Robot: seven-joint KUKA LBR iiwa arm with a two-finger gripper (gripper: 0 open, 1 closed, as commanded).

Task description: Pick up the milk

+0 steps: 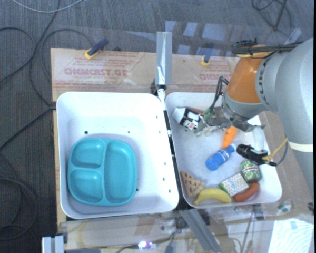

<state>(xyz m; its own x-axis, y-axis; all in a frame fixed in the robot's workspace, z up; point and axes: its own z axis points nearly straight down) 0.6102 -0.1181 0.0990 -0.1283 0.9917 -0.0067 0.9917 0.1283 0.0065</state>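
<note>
The milk (pixel 188 118) is a small white carton with black markings, lying in the upper left part of the right bin (pixel 268 194). My gripper (pixel 204 127) reaches in from the right under the orange wrist band. It sits low, just to the right of the carton and very close to it. I cannot tell whether it touches the carton.
An orange carrot (pixel 229 136), a blue bottle (pixel 219 158), a green can (pixel 250 171), a small box (pixel 234 184), a sausage (pixel 246 193), a banana (pixel 212 195) and a pizza slice (pixel 190 182) fill the right bin. A teal divided plate (pixel 102 171) lies in the left bin (pixel 95 101).
</note>
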